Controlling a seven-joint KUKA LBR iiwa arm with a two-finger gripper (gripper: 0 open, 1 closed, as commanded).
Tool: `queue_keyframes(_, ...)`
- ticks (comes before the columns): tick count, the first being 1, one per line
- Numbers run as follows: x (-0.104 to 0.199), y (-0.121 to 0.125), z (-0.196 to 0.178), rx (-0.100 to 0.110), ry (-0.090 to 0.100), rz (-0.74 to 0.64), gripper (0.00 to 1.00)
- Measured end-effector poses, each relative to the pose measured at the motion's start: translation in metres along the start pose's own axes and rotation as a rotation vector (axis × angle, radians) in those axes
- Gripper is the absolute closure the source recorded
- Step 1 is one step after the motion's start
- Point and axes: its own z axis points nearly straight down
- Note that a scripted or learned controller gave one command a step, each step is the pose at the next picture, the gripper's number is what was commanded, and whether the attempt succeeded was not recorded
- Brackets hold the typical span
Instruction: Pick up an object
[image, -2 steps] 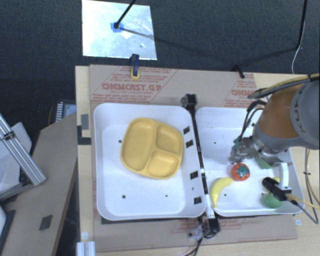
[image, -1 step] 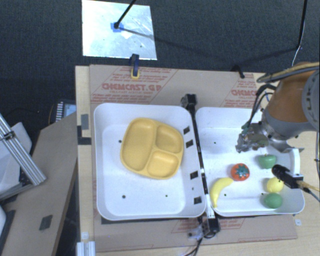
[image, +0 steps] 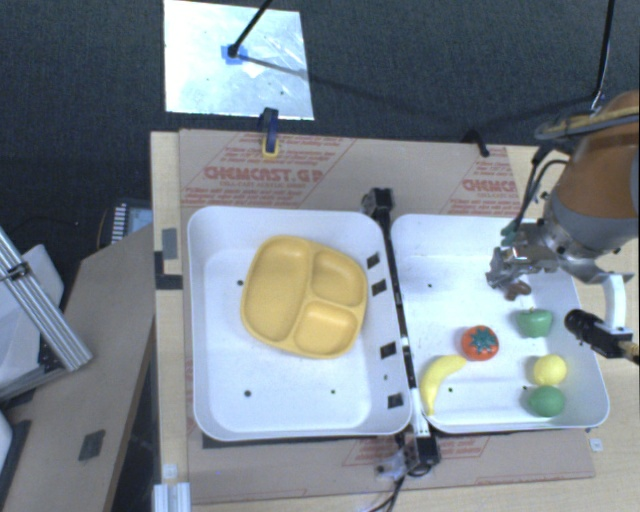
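The claw (image: 515, 272) hangs in the upper right of the frame, over the right-hand bin (image: 440, 240), at the end of the grey arm with its orange band (image: 600, 150); whether it is spread or pressed together cannot be told from this slanted view, and nothing shows between its tips. Five toy foods lie below it in the lower right of the frame. Nearest is a green pepper-like piece (image: 534, 322), just below and slightly right of the claw. A red tomato with a green top (image: 480, 342) sits below and to the left, a yellow lemon (image: 549, 370) and a green round fruit (image: 546, 401) lie further down the frame, and a banana (image: 438, 380) curves near the bin's lower left corner, its long axis running from upper right to lower left. The left-hand bin (image: 215, 400) holds a yellow divided plate (image: 303, 296). On this showing, the green piece looks the shortest reach: a small drop down-frame.
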Motion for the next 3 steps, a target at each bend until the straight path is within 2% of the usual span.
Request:
queue_keyframes(1,0.000,0.001,0.005,0.005,0.001,0.000,1.00)
queue_keyframes(2,0.055,0.022,0.012,0.005,0.003,-0.006,1.00)
queue_keyframes(3,0.113,0.046,0.001,0.004,0.004,-0.006,1.00)
